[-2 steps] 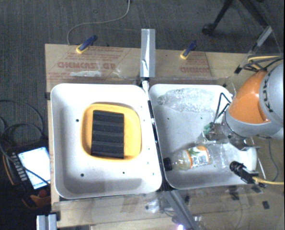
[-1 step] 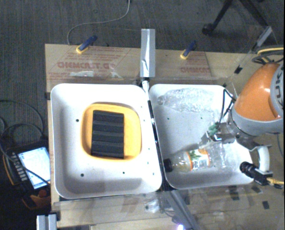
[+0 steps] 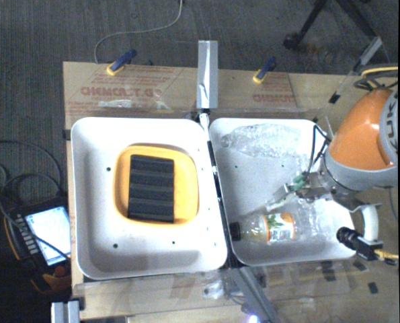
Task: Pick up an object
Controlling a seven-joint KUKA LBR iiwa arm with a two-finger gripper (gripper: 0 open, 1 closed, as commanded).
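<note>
Right bin (image 3: pixel 253 244): clear plastic bottle (image 3: pixel 270 226) lying on its side near the front wall, tool (image 3: pixel 299 186) low just above it; grip state cannot be told. Step judged: approach, nothing lifted. Next move calls for closing squarely across the bottle's body.

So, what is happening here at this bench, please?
A grey robot arm with an orange band reaches in from the right over the right white bin. Its gripper is low inside that bin, just above a clear plastic bottle that lies on its side near the front wall. A crumpled clear plastic piece lies at the back of the same bin. The left white bin holds a yellow-and-black object. I cannot tell whether anything is held yet.
</note>
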